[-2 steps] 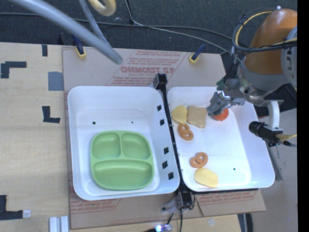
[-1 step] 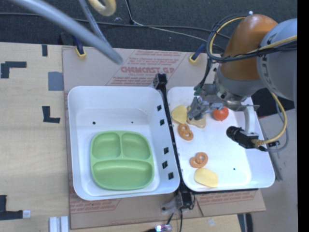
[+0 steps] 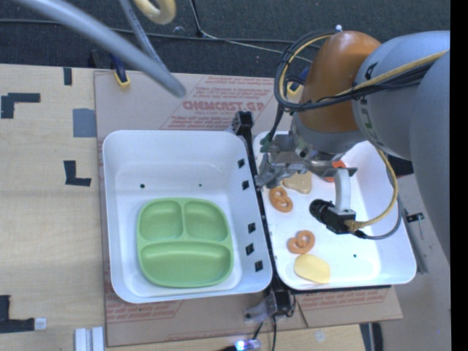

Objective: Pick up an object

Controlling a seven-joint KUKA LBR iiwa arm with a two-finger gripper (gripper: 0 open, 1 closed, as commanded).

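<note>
An orange pretzel (image 3: pixel 280 199) is lying in the right bin (image 3: pixel 380 265) near its left wall, just at five o'clock from the jaws (image 3: pixel 272 168), with a pale cracker-like piece (image 3: pixel 298 184) touching it at one o'clock. A second orange pretzel (image 3: pixel 300 242) and a yellow piece (image 3: pixel 312 269) are sitting toward six o'clock from it, close together. The grey arm (image 3: pixel 395 86) is reaching in from three o'clock and hanging low over the bin's upper left corner; whether its jaws are wide or narrow I cannot tell, while a green divided plate (image 3: pixel 184 241) is resting in the left bin (image 3: pixel 117 218) on the counter (image 3: pixel 44 218).
</note>
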